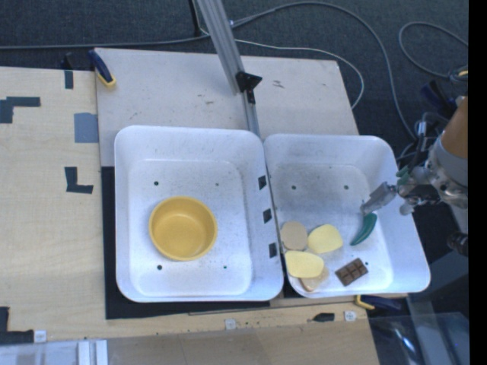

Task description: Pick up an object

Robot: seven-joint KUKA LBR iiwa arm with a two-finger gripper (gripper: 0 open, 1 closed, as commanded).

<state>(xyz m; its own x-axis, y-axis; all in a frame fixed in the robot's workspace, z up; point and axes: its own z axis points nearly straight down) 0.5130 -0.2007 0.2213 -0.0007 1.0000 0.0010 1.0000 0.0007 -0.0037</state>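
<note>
My gripper (392, 201) hangs over the right rim of the right bin (335, 152), open, with nothing between its fingers. One grey finger (377, 198) points down and left toward a teal curved object (364, 229) lying just below it. In the same bin's near half lie a beige round piece (294, 236), two pale yellow pieces (326, 239) (303, 264), a brown chocolate-like block (351, 271) and a small tan piece (311, 283). A yellow bowl (183, 228) sits upright in the left bin (183, 144).
A grey metal pole (228, 48) slants down from the top to the seam between the bins. Cables (365, 33) run over the dark floor at the upper right. A wooden bench surface (46, 204) lies left of the bins.
</note>
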